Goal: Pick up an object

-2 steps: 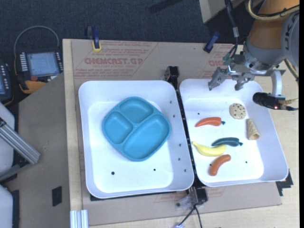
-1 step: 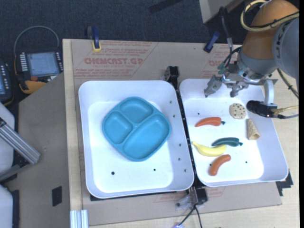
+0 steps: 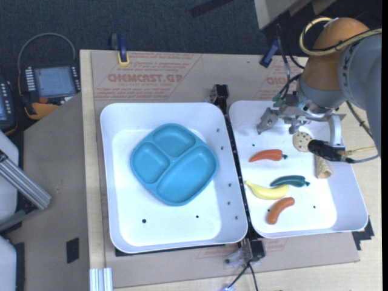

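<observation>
From my remote seat I see the grey arm with its orange band [image 3: 330,50] reaching in from the right, its two-finger gripper [image 3: 280,121] poised over the far part of the right shallow white bin [image 3: 348,214]. The grey fingers [image 3: 265,122] look spread wide with nothing between them. In that bin lie the candidates for picking: a red-orange toy chilli pepper [image 3: 267,156] just below the gripper, a round tan cookie-like piece [image 3: 300,141] beside it, a dark green toy pepper [image 3: 289,180], a yellow toy banana [image 3: 268,190] touching the green pepper's end, an orange toy sausage [image 3: 280,209] nearest me, and a pale cone-shaped piece [image 3: 323,168] toward the right wall. The left shallow white bin [image 3: 121,223] holds a blue plastic plate with three compartments [image 3: 174,163], lying flat near its middle.
</observation>
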`<act>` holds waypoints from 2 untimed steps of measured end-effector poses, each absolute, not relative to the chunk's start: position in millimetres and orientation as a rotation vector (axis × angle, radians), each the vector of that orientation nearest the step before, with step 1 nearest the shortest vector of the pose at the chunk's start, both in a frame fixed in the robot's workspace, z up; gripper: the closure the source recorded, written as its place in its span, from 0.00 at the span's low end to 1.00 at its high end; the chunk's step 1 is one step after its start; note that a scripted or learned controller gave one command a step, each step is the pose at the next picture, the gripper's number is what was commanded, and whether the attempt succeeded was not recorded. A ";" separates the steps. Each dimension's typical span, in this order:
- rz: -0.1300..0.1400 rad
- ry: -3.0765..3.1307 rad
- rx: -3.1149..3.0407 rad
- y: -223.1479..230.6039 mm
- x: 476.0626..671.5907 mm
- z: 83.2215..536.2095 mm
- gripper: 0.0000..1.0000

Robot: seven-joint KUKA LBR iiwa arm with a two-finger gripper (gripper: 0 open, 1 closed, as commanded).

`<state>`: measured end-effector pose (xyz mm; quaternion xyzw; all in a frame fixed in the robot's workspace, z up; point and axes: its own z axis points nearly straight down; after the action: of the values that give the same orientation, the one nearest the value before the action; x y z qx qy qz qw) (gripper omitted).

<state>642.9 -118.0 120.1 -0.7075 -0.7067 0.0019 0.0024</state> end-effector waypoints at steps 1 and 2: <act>0.005 -2.218 -2.218 -117.3 642.2 82.3 0.00; -0.001 -2.222 -2.222 -117.3 643.8 95.8 1.00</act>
<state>643.8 -117.3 95.8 -0.7072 -0.7071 -0.0002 -0.0003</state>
